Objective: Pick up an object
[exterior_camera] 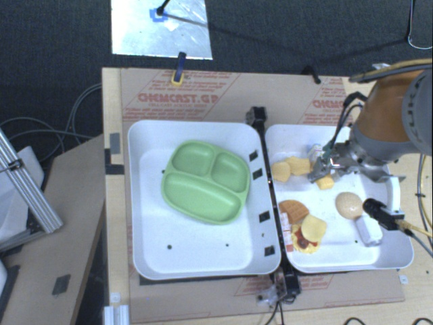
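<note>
Yellow foam block [326, 182] lay directly beneath the gripper [323, 170], near the right white bin's [399, 252] far edge; finger state could not be determined.

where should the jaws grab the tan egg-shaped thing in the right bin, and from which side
Probably straight down onto the tan egg-shaped piece, closing across its narrower width. It lies flat on the right bin floor, bare floor on its near and far sides; a white block crowds its lower right.
</note>
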### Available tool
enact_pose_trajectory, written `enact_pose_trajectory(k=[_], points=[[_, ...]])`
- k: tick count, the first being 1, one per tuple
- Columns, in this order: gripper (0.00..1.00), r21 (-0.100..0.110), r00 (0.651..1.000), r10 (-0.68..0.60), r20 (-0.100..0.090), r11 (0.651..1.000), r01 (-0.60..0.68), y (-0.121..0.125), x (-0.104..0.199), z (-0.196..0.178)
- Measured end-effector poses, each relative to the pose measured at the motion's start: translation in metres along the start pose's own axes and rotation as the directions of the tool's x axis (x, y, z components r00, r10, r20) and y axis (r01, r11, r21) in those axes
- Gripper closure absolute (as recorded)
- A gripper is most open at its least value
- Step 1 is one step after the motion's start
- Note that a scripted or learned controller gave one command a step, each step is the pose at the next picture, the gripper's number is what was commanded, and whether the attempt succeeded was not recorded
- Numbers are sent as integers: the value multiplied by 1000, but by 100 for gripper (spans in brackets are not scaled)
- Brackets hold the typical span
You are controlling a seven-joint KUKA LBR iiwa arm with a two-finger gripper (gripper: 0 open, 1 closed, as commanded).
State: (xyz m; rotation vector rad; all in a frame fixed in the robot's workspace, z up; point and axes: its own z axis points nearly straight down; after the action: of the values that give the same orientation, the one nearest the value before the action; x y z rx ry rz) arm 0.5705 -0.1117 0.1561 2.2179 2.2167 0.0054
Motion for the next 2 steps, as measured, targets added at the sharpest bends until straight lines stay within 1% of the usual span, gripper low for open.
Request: enact_pose_trajectory(k=[1,2], points=[[100,2,1000,-5,-1,1000,5,1,3,-44],[100,2,1000,-5,-1,1000,5,2,3,-70]])
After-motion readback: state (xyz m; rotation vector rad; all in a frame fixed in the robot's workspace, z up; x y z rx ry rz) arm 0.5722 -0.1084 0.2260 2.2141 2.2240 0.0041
